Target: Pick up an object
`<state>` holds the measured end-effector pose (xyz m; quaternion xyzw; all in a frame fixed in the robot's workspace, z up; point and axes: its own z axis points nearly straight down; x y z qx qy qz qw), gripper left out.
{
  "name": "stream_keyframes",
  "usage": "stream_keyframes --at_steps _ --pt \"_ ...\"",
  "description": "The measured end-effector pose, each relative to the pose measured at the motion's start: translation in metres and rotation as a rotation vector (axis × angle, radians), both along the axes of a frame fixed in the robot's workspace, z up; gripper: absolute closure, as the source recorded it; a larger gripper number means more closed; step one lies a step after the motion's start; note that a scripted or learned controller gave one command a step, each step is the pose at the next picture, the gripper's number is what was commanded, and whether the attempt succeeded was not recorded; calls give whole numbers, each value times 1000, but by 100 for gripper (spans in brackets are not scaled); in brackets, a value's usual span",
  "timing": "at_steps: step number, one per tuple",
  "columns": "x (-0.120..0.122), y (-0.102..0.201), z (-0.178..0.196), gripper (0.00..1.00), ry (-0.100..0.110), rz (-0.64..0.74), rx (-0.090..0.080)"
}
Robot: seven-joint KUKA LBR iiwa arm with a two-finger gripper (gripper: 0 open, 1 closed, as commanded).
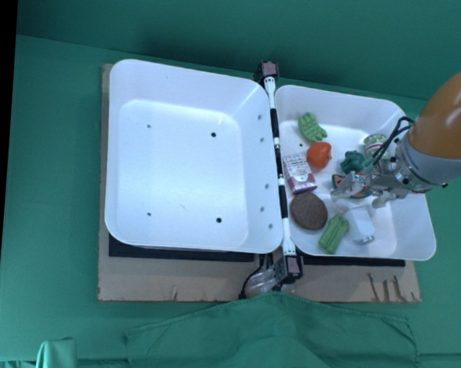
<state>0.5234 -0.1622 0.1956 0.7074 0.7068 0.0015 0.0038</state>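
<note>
While the arm (447, 124) reaches over the right bin (415, 239) | gripper (362, 188) low among the toys, finger state cannot be told | cookie (310, 211), carton (297, 173), tomato (319, 154), green pieces (312, 128) lie in right bin | left bin (143, 87) alongside

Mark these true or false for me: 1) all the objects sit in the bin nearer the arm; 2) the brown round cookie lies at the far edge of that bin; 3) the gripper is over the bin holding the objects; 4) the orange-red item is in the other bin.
1) True: the objects lie in the right bin.
2) False: the brown cookie lies near the divider, beside the green block.
3) True: the gripper is above that bin, by the dark green toy.
4) False: the orange-red item is in the right bin, not the left bin.
</note>
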Motion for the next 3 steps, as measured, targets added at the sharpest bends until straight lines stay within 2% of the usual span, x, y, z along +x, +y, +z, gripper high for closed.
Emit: stream_keyframes --at_steps 1,2,3 --pt "-29 10 -9 0 -20 -5 -9" --pt "-51 23 -10 0 -20 -6 -9" --pt "-44 34 -10 0 -15 -7 -11"
